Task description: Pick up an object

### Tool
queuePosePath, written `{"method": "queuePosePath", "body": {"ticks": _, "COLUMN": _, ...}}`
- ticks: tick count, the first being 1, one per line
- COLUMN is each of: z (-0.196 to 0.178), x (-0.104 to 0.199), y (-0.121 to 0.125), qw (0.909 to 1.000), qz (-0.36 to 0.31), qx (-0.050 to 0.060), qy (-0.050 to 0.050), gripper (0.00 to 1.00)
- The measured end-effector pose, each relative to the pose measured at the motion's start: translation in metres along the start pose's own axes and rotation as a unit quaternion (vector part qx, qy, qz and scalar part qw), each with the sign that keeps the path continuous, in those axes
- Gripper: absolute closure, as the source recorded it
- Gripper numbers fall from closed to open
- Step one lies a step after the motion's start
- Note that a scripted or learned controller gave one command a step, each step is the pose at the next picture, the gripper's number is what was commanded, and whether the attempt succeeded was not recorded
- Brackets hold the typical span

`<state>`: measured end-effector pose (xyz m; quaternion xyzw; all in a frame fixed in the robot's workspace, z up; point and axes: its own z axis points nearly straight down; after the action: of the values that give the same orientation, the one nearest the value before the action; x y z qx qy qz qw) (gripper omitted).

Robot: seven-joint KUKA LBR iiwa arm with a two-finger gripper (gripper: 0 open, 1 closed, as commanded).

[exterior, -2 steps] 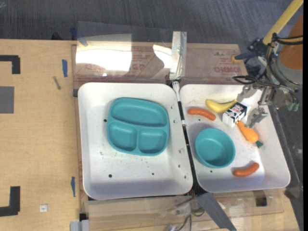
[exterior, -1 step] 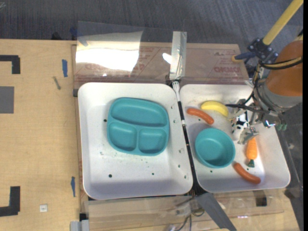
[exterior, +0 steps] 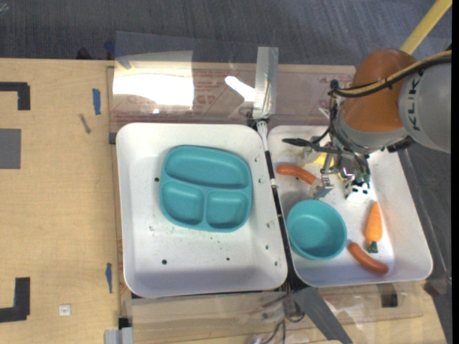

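Note:
My gripper (exterior: 338, 181) hangs low over the back of the right bin (exterior: 409, 213), under the orange wrist band. Its fingers stand apart, open, with bare bin floor showing between them. A small red-orange sausage (exterior: 295, 171) lies just left of the gripper, near but apart from it. In front of the gripper sits a teal bowl (exterior: 316, 228). To the right of the bowl lies an orange carrot (exterior: 373, 223) with its green end toward the front. A second sausage (exterior: 368, 257) rests at the bin's front right.
The left bin (exterior: 136, 213) holds a teal divided plate (exterior: 206, 186). A raised divider (exterior: 271, 192) runs between the two bins. A clear plastic sheet and a metal upright (exterior: 265, 84) stand behind the bins. The bulky arm (exterior: 401, 99) covers the right bin's back right corner.

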<state>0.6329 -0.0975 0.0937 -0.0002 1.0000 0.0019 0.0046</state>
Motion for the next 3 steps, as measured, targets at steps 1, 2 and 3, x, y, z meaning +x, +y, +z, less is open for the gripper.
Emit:
{"method": "queuePosePath", "body": {"ticks": 1, "z": -0.014, "x": -0.003, "y": -0.004, "qw": 1.0, "qz": 0.002, "qx": 0.002, "qy": -0.006, "gripper": 1.0}}
{"method": "queuePosePath", "body": {"ticks": 2, "z": -0.154, "x": -0.033, "y": 0.008, "qw": 0.9992, "qz": -0.039, "qx": 0.003, "qy": -0.007, "gripper": 1.0}}
{"method": "queuePosePath", "body": {"ticks": 3, "z": -0.039, "x": -0.033, "y": 0.006, "qw": 0.9924, "qz": -0.123, "qx": 0.0, "qy": 0.006, "gripper": 1.0}}
